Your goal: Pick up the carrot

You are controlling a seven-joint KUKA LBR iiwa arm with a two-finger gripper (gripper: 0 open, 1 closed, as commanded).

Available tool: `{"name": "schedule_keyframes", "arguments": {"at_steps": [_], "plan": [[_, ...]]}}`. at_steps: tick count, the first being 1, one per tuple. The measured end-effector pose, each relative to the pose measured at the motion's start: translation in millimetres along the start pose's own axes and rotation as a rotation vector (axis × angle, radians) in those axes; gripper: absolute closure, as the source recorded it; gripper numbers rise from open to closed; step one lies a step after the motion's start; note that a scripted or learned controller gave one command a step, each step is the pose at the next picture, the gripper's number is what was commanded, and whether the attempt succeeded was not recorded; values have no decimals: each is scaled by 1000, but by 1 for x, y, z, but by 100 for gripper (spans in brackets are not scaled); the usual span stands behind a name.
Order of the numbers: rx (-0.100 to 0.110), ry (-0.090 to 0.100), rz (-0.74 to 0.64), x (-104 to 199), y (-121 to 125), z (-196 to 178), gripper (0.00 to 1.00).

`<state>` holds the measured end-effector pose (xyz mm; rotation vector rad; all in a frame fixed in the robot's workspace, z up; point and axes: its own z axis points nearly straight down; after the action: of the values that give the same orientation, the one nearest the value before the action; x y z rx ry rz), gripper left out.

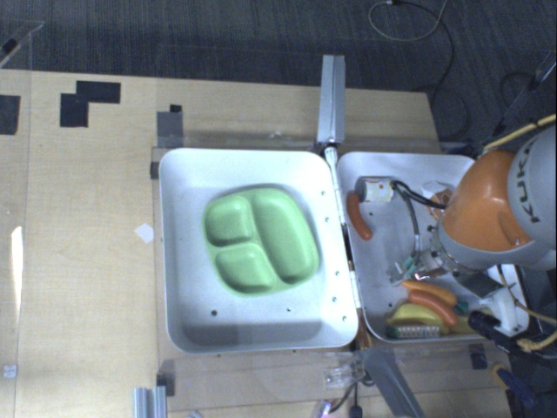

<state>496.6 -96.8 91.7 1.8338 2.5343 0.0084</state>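
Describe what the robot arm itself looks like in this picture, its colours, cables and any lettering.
The arm is grey with a rounded orange band near the wrist, and part of dark KUKA lettering shows on the grey shell at the right edge. Thin black cables loop from a small grey box toward the tool, which looks like dark and bare metal.

The carrot (432, 296) is orange and long. It lies flat on its side, near the front corner of the right white bin (376, 259).
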Motion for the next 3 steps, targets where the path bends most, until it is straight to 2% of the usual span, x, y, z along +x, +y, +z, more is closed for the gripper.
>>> {"name": "schedule_keyframes", "arguments": {"at_steps": [1,2,3], "plan": [[9,4,506,64,53,-94,100],[11,4,427,12,-5,-51,100],[-12,2,656,-42,-15,-18,100]]}}
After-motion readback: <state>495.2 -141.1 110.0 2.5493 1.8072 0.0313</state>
